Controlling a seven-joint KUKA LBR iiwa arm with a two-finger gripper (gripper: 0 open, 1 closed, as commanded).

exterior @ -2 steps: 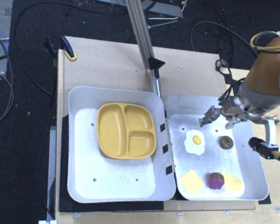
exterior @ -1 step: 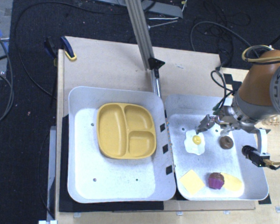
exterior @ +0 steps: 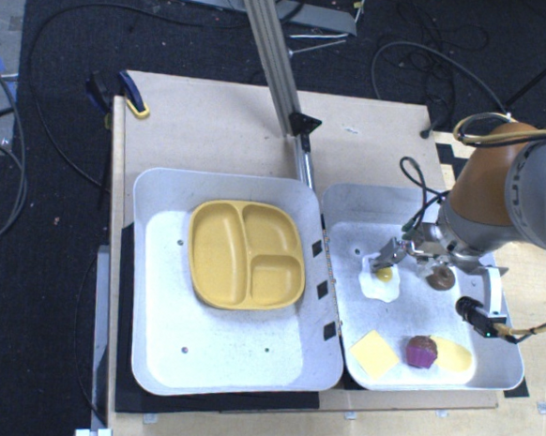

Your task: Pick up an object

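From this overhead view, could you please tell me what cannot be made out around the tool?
- Tool: its tips merge with the fried-egg toy; contact unclear.
- Egg toy's top edge: covered by the tool.
- Arm: cut off by the right edge.
- Pale yellow piece: partly behind the purple object, too small to identify.

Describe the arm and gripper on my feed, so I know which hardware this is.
The arm is a thick, rounded grey body with a wide orange band above the wrist. A yellowish cable loops over its top and black cables trail along the wrist. The gripper is a small metallic assembly with grey and black parts; a white bracket with a black fitting sits on the side of the wrist.
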